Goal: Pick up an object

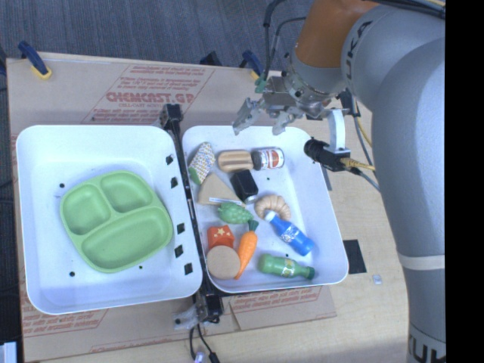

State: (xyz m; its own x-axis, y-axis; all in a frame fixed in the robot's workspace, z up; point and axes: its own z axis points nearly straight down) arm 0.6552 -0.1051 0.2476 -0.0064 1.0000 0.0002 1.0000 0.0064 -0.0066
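Overhead, gripper (262, 119) hangs spread wide, holding nothing, above the right bin's (327, 225) far rim.

Gripper (262, 121) upper centre of frame, fingers spread, nothing between them, above far rim of right bin (329, 203). Right bin crowded: hot dog (234, 159), small can (269, 159), carrot (246, 252), blue bottle (290, 233), green bottle (286, 267). Left bin (38, 165) holds green divided plate (115, 219).

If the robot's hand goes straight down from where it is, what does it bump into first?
Probably the hot dog or the small can beside it, since the open hand hangs over the right bin's far edge. Depth is hard to judge.
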